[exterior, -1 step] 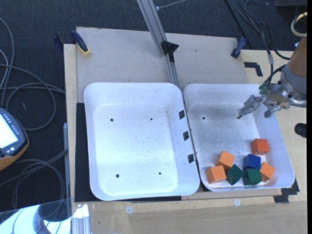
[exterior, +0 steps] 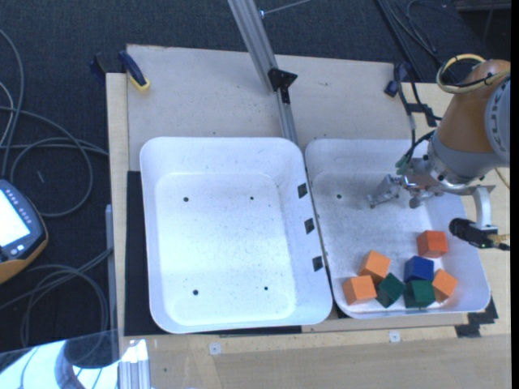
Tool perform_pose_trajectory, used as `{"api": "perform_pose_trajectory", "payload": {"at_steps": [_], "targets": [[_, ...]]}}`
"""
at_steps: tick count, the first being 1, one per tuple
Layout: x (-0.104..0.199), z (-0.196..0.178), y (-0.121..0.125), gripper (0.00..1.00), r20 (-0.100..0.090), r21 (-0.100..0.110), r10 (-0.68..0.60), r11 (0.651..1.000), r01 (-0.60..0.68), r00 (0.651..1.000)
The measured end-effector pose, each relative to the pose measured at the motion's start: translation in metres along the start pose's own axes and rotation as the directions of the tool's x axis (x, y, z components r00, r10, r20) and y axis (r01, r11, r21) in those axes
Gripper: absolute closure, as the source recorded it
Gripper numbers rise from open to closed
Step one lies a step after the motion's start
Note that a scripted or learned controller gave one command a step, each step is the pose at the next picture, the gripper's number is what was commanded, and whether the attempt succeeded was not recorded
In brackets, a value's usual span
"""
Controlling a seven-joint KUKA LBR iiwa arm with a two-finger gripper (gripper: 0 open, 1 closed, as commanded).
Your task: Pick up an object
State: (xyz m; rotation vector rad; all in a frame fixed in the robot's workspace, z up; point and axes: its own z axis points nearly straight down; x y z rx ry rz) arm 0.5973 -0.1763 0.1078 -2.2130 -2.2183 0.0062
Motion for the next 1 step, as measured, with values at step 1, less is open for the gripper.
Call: {"api": "perform_pose_trajectory", "payload": {"at_steps": [1], "targets": [[-0.0403,-0.0030,0.0063,0.00,0.005,-0.010,0.005,1.000,-0.005,1.000]]}}
